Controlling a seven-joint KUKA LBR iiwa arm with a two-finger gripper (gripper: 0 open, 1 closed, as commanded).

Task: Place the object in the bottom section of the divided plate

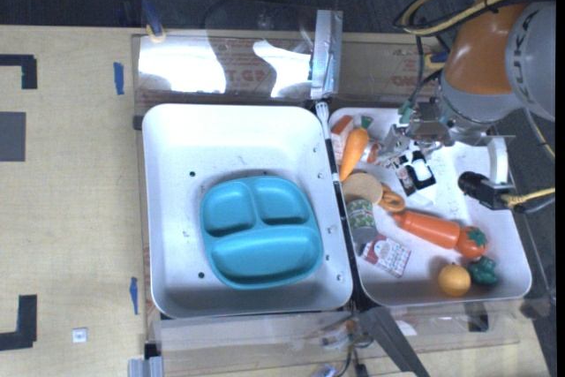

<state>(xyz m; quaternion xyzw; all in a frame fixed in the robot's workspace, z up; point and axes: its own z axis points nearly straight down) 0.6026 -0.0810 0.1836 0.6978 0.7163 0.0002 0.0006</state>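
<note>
A blue divided plate (259, 230) lies in the left bin (177, 154), with two small sections at the back and one wide section at the front, all bare. My gripper (405, 142) hangs low over the back of the right bin (512, 278), between a small orange carrot (353, 150) on its left and a black and white piece (417, 171) just below it. Nothing can be made out in its grasp.
The right bin also holds a tan round bread (362, 187), a green can (361, 220), a red and white packet (387, 254), a long orange carrot (434, 229), an orange fruit (454, 279) and a green toy (484, 271). Yellow cables (459, 0) loop above the arm.
</note>
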